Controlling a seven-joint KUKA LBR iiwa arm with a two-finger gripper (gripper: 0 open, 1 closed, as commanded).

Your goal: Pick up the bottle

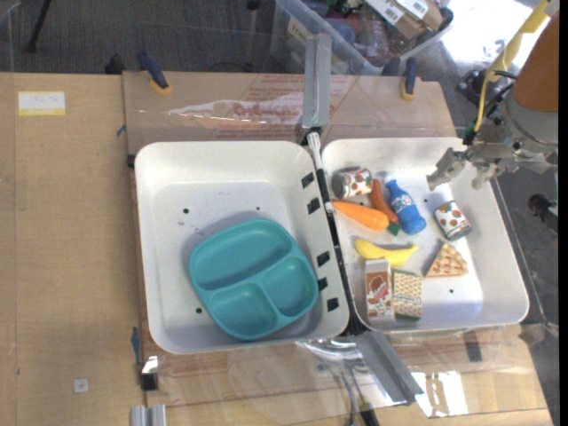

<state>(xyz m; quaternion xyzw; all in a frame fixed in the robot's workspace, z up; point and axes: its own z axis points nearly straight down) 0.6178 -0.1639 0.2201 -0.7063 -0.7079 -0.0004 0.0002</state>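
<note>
Cartons (391, 292) sit at the near edge of the right bin (510, 278), and the blue bottle (404, 208) lies untouched left of and below the claw (461, 168), which hovers spread and empty, so the whole pick remains.

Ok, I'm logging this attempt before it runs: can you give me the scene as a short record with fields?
target: blue bottle, lying in the right bin
beside target: orange carrot to its left in the view, small can to its right
also in right bin: banana, two cartons, pizza slice
left bin: teal divided plate
gripper: above the right bin's upper right part, apart from the bottle
task state: bottle not yet picked up
</note>
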